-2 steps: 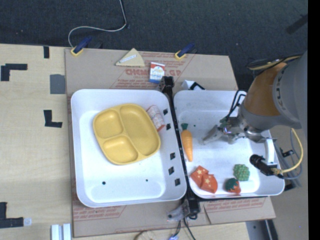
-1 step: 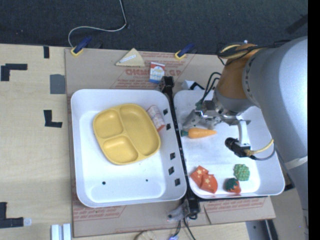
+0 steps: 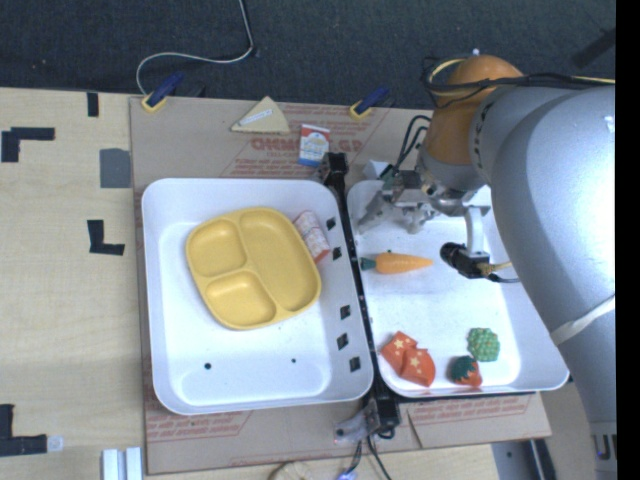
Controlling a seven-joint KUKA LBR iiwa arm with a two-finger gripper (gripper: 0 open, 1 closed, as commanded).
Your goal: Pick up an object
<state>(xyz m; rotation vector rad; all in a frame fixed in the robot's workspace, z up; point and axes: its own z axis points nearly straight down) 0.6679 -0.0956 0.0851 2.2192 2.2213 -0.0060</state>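
My gripper (image 3: 392, 211) hangs over the far left part of the right bin (image 3: 530, 363), its two fingers apart with nothing between them. Just in front of it an orange carrot (image 3: 398, 263) lies on the bin floor, pointing left, apart from the fingertips. Near the front of the same bin lie a red piece (image 3: 410, 359), a green broccoli-like piece (image 3: 484, 343) and a small red and green piece (image 3: 463, 371).
The left bin (image 3: 170, 368) holds a yellow divided plate (image 3: 252, 266) and a small pink-and-white packet (image 3: 313, 234) by the dividing wall. Behind the bins on the cardboard stand a small carton (image 3: 314, 146) and a pale wedge (image 3: 262, 116). The big grey arm (image 3: 560, 188) covers the right side.
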